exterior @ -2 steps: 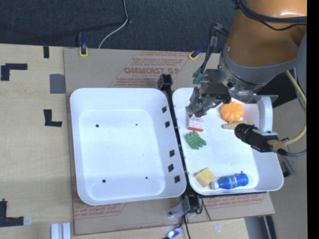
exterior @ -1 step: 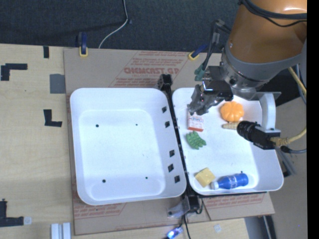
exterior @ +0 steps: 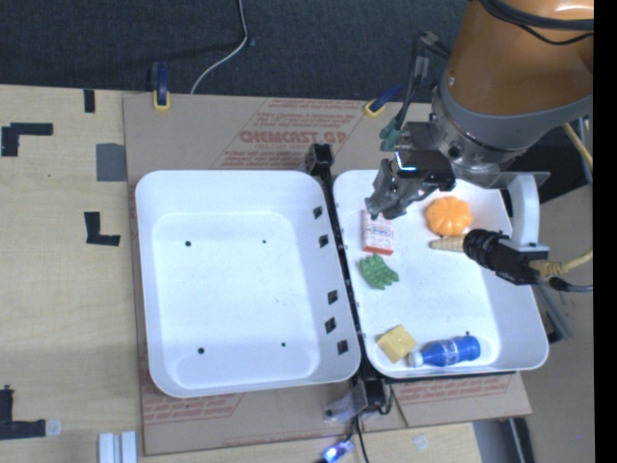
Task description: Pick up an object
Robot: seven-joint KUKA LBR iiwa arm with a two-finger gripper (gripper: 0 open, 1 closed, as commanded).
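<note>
At the near edge of the right bin (exterior: 516, 355) lay a blue bottle (exterior: 449, 351) beside a yellow block (exterior: 395, 341). Further in sat a green toy (exterior: 380, 272), then a small red-and-white packet (exterior: 378, 236). The gripper (exterior: 384, 206) hung just over the packet's far end; whether its fingers were open or closed could not be told. An orange ball (exterior: 448, 215) lay beyond. A good grasp would probably need the fingers centred across the packet's narrow width before descending.
</note>
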